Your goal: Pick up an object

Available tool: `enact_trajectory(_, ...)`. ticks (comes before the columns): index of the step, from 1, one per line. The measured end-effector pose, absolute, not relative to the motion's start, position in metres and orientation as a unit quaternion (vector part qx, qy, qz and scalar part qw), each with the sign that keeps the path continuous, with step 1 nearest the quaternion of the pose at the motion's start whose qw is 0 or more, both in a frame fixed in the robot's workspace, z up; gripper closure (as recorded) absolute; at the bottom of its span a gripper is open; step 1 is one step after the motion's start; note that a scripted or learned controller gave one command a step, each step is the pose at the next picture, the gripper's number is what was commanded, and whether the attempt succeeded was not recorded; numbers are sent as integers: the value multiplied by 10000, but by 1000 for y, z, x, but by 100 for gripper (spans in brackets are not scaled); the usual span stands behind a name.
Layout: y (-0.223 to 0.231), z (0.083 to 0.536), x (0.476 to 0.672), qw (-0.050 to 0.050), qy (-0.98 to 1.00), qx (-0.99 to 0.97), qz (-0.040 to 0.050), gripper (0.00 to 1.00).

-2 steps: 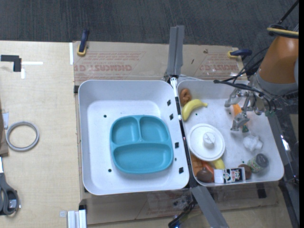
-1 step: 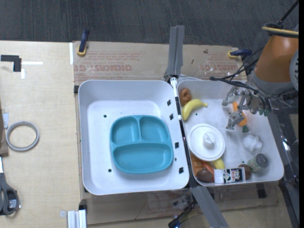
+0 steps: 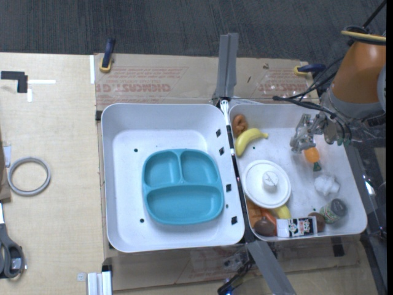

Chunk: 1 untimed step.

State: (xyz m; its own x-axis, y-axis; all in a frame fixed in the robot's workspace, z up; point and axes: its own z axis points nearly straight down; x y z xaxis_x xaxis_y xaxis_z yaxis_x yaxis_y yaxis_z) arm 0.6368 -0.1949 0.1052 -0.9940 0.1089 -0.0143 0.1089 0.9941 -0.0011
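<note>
Grey tape roll [image 3: 27,176] and scissors [image 3: 10,258] on the wooden bench [image 3: 55,134], left of the bins.

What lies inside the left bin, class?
A blue divided plate lies flat in the left bin, its three sections holding nothing. Whatever sits beneath the plate is covered and cannot be seen.

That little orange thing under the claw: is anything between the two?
Nothing visible lies between them. The gripper hangs just above the orange object in the right bin; the banana and white lid lie off to the side.
</note>
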Motion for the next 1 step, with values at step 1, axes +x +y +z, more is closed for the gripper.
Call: enact_trajectory(1, -195, 105, 637, 69, 9985, 544, -9, 0)
